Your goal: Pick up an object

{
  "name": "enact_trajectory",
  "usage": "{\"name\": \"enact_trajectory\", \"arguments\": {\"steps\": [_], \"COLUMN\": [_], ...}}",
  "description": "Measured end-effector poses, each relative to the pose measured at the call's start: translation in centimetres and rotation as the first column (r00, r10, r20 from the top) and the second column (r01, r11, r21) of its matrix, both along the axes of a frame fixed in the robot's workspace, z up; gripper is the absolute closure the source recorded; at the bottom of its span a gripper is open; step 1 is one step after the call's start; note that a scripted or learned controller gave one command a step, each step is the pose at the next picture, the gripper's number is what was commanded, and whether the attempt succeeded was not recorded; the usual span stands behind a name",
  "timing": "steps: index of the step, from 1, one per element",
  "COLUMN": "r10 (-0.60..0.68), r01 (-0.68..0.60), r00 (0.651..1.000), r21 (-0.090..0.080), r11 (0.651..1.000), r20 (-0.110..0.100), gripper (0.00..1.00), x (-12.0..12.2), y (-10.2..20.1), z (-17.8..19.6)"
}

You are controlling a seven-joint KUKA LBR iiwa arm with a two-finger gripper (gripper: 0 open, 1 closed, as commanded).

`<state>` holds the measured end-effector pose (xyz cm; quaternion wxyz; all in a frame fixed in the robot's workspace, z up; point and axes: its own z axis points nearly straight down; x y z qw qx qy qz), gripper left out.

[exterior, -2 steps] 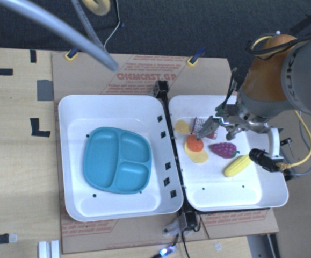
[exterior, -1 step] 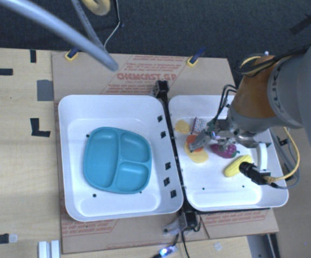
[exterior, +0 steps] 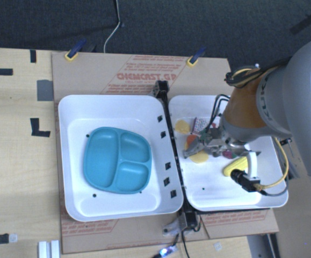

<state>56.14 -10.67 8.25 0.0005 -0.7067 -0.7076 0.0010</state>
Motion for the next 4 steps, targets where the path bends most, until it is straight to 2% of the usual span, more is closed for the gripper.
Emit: {"name": "enact_trajectory", "arguments": {"steps": [1,3,4], "r10": [0.000,0.001,0.006], "r01": [0.000,-0.001,-0.006], "r00": [1.000,1.000,1.000], "r21": [-0.002,0.000,0.003], "r11": [1.000,1.000,1.000], "r20": [0.005,0.005,0.002], "gripper": [1.00,1.00,1.00], "x": [0.1,0.3,0.7], "y": [0.0,0.0,6.1], "z": [1.4,12.8,13.6]}}
